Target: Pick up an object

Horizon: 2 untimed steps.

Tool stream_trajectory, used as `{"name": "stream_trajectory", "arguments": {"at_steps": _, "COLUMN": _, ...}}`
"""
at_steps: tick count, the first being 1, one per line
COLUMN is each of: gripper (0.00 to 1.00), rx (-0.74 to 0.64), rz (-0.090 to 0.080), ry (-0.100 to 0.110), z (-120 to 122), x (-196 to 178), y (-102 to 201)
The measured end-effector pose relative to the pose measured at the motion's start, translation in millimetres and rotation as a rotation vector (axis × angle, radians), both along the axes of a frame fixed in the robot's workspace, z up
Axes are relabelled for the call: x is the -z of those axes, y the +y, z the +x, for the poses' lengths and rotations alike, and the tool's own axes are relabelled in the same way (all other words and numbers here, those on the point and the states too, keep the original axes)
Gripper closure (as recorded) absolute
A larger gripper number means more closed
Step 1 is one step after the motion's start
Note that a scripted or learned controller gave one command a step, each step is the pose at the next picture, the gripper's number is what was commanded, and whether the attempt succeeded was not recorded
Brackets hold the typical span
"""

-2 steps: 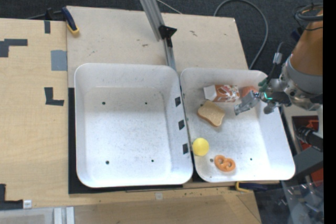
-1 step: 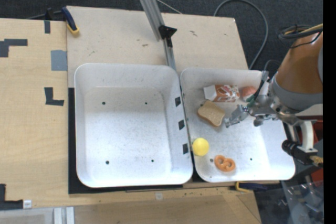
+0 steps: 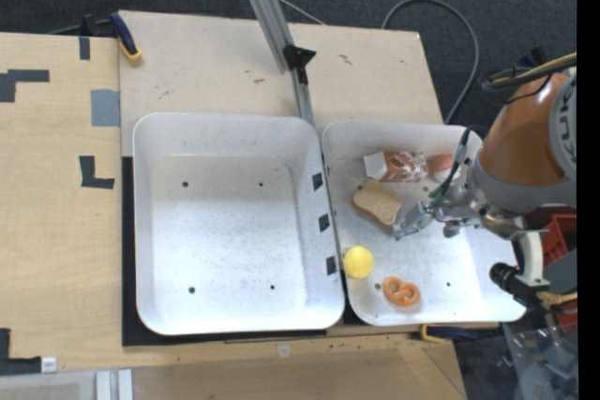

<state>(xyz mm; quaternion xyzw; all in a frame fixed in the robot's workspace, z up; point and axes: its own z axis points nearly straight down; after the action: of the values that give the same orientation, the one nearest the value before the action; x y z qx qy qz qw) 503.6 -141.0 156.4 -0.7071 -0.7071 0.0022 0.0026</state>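
Pincer [image 3: 409, 222] sits at the tan bread-slice toy [image 3: 378, 203] in the right white bin [image 3: 469, 295]; can't tell its state. Toy's prob. light, stiff; grip across thin edges.

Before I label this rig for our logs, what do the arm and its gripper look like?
The arm is rounded and bulky, with an orange band above a grey wrist section. A thin dark green cable runs along the wrist toward the gripper, which is a small metallic grey part. A white bracket with a black knob sits beside the wrist.
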Motion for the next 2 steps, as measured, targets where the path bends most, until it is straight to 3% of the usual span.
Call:
{"name": "stream_trajectory", "arguments": {"at_steps": 1, "gripper": 0.0, "rx": 0.0, "rz": 0.001, "ry": 0.002, "z": -0.4, "x": 64.6, "y": 1.8}}
{"name": "stream_trajectory", "arguments": {"at_steps": 2, "gripper": 1.0, "rx": -0.002, "rz": 0.001, "ry": -0.003, "z": 1.0, "x": 51.1, "y": 2.0}}
